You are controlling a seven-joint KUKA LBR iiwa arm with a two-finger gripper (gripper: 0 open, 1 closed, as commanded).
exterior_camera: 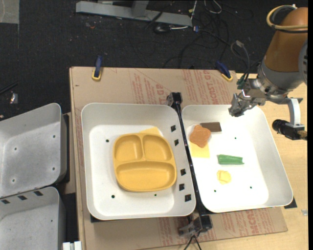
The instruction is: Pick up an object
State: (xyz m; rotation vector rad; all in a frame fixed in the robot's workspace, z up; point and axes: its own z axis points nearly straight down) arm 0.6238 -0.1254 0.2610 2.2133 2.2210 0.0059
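Far left: two grey-white perforated metal panels (29, 141), tilted, against a dark speckled floor (39, 44); at the top, a grey metal bar (132, 13) and loose black cables (205, 44) trailing across that floor.

Centre: a brown board (142, 85) with faint red print, held at its far edge by two clamps with yellow jaws and blue handles (97, 71); on the board, two shallow white bins side by side, divided by a black strip (183, 151) with small black clips.

Left bin (98, 195): a yellow compartment tray (145, 162), three sections, lying flat near the middle, one pale corner behind it.

Right bin (274, 185): an orange lumpy object (199, 135) near the left wall, touching a dark brown block (211, 127) behind it and overlapping a pale yellow flat piece (199, 150) in front; further right, a green elongated object (230, 159), apart from the rest; just below, a small yellow piece (223, 176).

Far right: grey arm with orange upper section (288, 41), reaching in above the right bin's far corner; gripper (237, 109) poised over the bin's rear rim, well apart from every object, nothing between its fingers; whether spread or pressed together, cannot tell; pale wooden bench surface (298, 161) beyond the bin.
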